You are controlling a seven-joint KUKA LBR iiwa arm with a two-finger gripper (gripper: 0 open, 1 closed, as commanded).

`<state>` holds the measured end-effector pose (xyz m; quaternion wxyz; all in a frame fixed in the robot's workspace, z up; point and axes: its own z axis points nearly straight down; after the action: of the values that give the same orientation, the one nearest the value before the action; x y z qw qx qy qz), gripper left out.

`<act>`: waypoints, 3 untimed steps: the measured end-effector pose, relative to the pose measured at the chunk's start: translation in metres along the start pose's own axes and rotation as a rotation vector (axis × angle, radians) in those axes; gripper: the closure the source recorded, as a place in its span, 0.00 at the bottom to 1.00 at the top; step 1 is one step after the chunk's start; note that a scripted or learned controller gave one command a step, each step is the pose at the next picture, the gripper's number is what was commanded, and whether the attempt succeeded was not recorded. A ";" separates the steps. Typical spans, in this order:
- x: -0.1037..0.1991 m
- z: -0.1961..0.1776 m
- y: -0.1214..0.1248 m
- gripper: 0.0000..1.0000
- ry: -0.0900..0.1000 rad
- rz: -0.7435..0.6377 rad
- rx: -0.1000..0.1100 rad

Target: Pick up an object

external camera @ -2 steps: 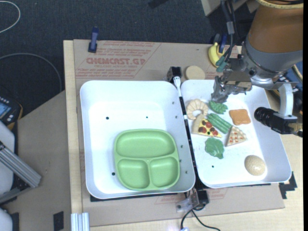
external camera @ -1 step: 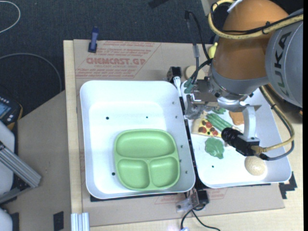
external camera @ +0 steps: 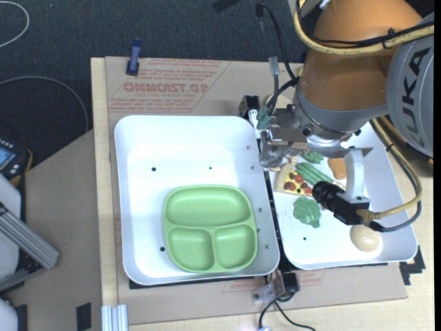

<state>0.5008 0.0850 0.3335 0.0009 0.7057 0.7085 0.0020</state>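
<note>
Hanging over right bin (external camera: 396, 185), arm (external camera: 344, 67) above pizza slice (external camera: 295, 182).

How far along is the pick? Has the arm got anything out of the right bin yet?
Done: the arm has reached over the right bin; its wrist hangs above the bin's far left corner. In hand: nothing that I can confirm, since the wrist hides the pincer. The pizza slice toy, green leafy piece and beige egg-like ball lie in the bin. Left: grasp one and lift it. The green divided plate sits in the left bin.
</note>
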 end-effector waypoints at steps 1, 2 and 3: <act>-0.001 -0.009 0.001 1.00 -0.001 0.003 0.001; -0.037 0.068 -0.008 1.00 -0.002 0.008 0.011; -0.002 0.068 -0.023 1.00 0.000 0.001 0.008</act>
<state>0.4783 0.0829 0.2652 -0.0020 0.7060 0.7082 -0.0010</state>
